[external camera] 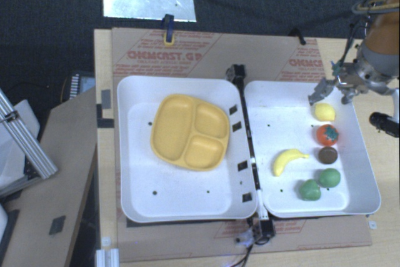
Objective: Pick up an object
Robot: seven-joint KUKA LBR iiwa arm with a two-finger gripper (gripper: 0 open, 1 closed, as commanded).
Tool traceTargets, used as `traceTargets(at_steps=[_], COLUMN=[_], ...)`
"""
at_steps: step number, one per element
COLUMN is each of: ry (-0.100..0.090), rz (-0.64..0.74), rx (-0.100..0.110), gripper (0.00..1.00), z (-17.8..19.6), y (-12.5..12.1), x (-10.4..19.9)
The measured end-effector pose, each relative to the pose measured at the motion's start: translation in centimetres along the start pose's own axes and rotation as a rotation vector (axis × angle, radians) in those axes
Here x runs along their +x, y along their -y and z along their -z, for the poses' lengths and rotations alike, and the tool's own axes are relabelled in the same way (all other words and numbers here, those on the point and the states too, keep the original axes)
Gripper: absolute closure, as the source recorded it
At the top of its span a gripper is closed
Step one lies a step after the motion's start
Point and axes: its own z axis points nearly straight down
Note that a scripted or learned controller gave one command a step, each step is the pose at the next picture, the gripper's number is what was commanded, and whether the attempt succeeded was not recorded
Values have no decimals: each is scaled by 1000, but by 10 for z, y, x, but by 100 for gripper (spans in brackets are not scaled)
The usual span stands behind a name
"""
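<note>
- While the gripper (334, 90) hangs over the far end of the right bin (284, 100), you can see its two fingers spread apart with nothing between them.
- Just below those fingers lies the lemon (324, 112), the closest thing to pick; it sits at the far right of that bin, close to the wall.
- Along the same right side, going nearer, you have a tomato (327, 134), a small brown ball (327, 155), and two green pieces (320, 184) touching each other.
- A banana (288, 161) lies apart from them, toward the bin's middle.
- The left bin (134, 197) carries a yellow divided plate (189, 131).
- Watch the lemon: it is round and would likely roll if one finger touches it first, and the fingers look offset from it rather than centred.
- Mind the bin wall and the tomato nearby; a wide descent could strike either one and close on nothing.
</note>
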Motion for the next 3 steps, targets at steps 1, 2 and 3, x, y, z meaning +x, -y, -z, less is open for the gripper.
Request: traceTargets(at_steps=[1, 2, 3], ry=[3, 3, -5], rz=[3, 6, 9], rx=[-13, -13, -13], gripper=[0, 0, 0], z=[9, -33, -90], y=[-3, -8, -8], x=[1, 4, 13])
